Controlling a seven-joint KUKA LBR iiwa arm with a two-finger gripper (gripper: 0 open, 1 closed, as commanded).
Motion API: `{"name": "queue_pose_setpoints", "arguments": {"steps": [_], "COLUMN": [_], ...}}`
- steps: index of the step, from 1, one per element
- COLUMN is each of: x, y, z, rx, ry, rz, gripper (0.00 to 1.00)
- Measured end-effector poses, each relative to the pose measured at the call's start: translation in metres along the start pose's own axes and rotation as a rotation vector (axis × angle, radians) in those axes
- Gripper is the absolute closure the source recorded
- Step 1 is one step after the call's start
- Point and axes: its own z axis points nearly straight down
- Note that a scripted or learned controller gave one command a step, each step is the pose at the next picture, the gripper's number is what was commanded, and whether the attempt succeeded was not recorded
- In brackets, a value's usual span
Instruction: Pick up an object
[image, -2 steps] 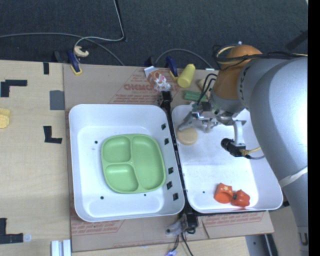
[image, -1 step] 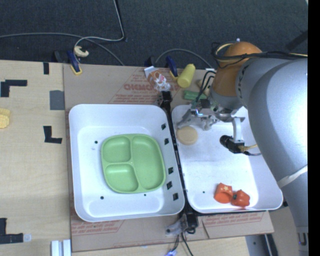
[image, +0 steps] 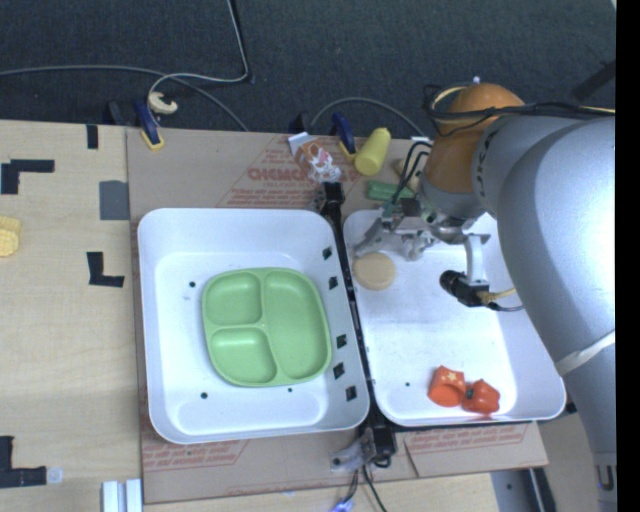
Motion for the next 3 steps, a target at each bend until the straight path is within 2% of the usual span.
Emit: {"name": "queue_pose_setpoints", "arguments": {"steps": [2, 3], "x": [0.001, -0.001], "y": [0.000, -0.017], "z": [0.000, 0.004], "rx": [-0.001, 0.009], "ry": [-0.001, -0.001], "rz": [0.001, 0.001], "gripper": [0.00, 0.00]}}
